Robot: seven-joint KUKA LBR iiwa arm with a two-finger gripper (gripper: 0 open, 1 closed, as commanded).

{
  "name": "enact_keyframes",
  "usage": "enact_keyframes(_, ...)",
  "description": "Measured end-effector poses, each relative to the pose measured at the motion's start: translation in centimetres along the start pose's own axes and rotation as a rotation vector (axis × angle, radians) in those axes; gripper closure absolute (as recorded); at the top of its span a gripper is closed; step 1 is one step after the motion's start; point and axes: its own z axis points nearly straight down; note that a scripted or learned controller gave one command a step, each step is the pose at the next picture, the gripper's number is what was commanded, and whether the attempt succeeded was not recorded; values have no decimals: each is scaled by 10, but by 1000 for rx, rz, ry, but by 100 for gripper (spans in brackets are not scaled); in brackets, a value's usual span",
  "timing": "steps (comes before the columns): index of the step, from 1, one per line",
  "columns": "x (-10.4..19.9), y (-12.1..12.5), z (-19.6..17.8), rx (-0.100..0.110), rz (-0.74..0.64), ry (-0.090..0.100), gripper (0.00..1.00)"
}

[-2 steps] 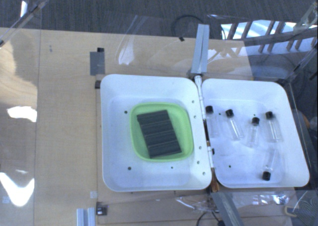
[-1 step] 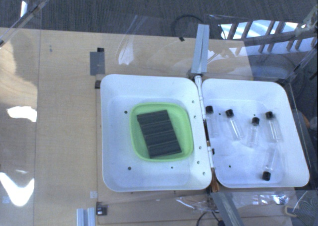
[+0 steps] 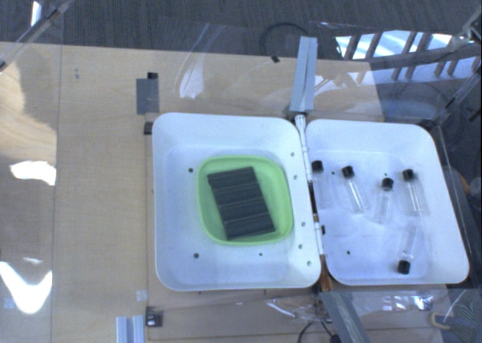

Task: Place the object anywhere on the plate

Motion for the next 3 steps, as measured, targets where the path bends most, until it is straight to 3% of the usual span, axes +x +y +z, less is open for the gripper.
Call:
enact_keyframes(2,-1,5,0,1,312,1,0)
enact_keyframes(3,-2,4,0,2,371,1,0)
